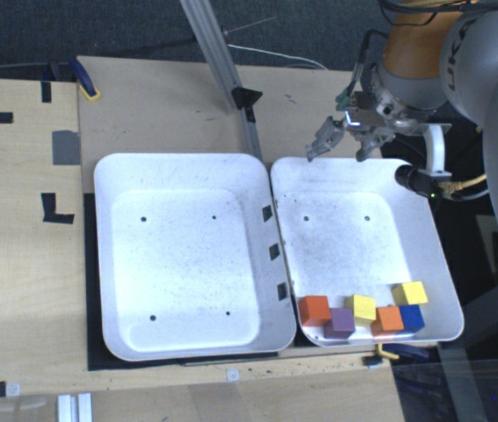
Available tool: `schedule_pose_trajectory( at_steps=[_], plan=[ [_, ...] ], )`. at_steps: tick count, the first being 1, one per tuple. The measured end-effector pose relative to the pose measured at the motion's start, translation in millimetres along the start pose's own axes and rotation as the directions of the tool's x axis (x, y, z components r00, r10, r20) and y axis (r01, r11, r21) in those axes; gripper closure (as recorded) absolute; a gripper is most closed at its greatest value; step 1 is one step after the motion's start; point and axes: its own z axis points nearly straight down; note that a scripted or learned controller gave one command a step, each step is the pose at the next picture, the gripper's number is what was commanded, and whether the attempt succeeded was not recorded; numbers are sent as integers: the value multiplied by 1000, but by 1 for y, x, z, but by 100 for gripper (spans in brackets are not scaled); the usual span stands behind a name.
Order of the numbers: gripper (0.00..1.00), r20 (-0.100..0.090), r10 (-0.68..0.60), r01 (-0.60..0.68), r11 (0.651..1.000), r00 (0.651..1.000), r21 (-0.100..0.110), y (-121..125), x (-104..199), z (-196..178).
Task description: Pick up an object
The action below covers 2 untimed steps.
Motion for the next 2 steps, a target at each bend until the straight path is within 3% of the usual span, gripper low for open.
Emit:
schedule_pose_trajectory(
  at_steps=[1,2],
  plan=[
    [0,-1,-1,1,1000,1000,8,2,76,28],
    [0,3,5,-5,1000,1000,10,32,73,79]
  ],
)
